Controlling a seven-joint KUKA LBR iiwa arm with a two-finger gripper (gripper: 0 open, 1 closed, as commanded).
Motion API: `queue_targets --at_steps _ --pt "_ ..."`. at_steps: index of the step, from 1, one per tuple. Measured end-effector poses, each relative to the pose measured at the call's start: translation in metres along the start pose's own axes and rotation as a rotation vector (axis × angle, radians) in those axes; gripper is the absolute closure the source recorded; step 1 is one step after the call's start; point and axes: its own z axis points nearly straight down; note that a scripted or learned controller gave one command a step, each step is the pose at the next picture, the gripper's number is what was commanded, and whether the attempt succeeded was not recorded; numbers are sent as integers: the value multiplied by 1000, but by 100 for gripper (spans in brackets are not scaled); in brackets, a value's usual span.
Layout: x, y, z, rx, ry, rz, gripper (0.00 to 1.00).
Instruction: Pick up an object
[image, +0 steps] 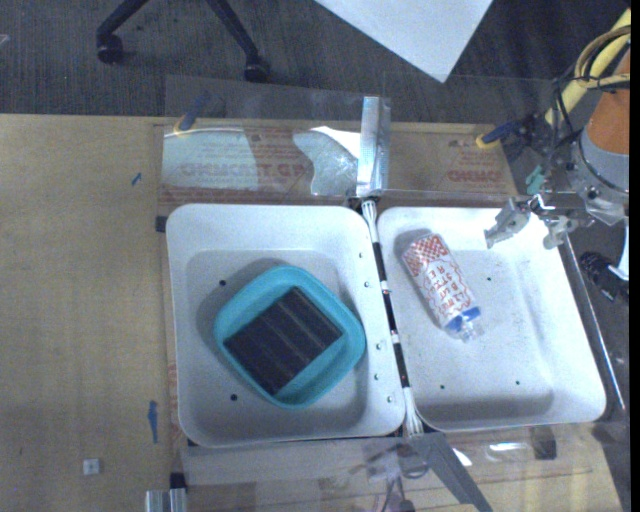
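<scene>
The fingers (529, 226) hang open above the back right corner of the right bin (530, 395), holding nothing. In front of them and to their left, a bottle (439, 281) lies on its side in that bin, well apart from them. Farther left, past the divide, the left bin (190, 400) holds a square container (289, 335). Both bins sit side by side on the table (75, 300).
</scene>
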Motion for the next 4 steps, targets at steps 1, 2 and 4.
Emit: queue_targets --at_steps 1,2,4 --pt "53 11 123 0 0 -35 0" --pt "44 5 172 -11 0 -123 0" --pt "57 10 78 -1 0 -273 100"
